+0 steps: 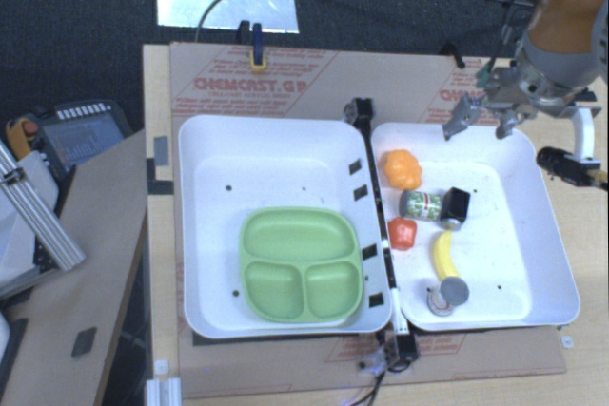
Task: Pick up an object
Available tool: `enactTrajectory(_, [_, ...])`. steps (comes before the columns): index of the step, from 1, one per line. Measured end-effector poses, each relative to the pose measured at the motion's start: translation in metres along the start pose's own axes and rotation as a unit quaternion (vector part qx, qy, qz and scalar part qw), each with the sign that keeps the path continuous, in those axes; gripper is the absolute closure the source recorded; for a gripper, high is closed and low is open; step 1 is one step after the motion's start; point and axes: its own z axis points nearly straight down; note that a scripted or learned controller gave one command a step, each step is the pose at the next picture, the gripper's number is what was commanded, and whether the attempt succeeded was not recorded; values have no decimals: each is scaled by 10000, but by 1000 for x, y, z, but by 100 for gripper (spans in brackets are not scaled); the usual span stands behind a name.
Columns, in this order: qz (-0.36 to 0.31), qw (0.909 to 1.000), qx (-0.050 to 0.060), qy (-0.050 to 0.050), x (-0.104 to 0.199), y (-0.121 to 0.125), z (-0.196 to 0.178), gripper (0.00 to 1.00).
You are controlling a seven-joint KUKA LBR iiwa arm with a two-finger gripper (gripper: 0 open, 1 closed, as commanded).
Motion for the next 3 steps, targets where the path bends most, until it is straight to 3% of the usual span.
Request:
enactTrajectory(1, [-9, 10000, -55, -7, 0, 2, -7, 0])
enactTrajectory(3, [4, 10000, -34, -8, -11, 1, 107, 0])
